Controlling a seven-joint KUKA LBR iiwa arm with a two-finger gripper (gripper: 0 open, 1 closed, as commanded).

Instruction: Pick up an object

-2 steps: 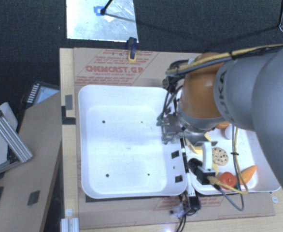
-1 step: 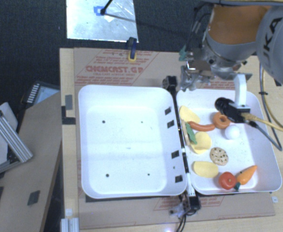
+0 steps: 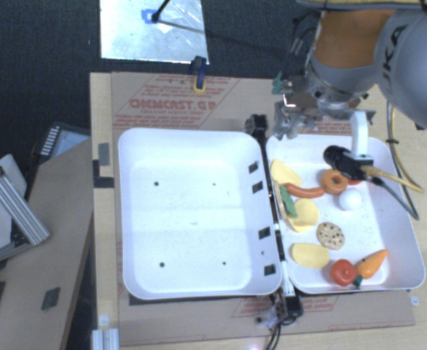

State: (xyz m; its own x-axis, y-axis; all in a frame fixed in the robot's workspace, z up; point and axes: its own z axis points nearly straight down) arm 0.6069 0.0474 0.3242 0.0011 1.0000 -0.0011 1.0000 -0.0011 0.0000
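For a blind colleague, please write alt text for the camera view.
The tool hangs at the far edge of the right bin, which holds toy food: sausage, donut, cookie, tomato, carrot. The left bin lies beside it.

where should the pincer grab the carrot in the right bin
Take the carrot across its thick orange middle, coming straight down from above. It lies flat and slanted near the right bin's front corner, one end touching the tomato, so set the fingers across its narrow width, away from the tomato. This is a judgement; the rim close by may crowd one finger.
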